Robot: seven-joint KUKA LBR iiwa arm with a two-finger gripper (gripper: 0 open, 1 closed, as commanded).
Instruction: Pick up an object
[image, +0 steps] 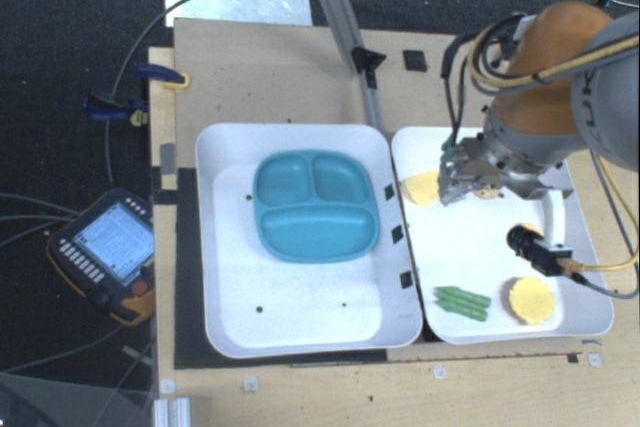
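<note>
Tool point(452, 185) low in right white bin point(590, 315), touching pale yellow flat food piece point(422, 187) at bin's 10 o'clock. Grip state, can't tell tbh. Best bet: centre over piece, drop straight, avoid rim.

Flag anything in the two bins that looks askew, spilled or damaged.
Nothing stands out. The blue divided plate lies flat in the left bin. In the right bin, the green beans, yellow round piece and yellow piece beside the end effector look intact.
</note>
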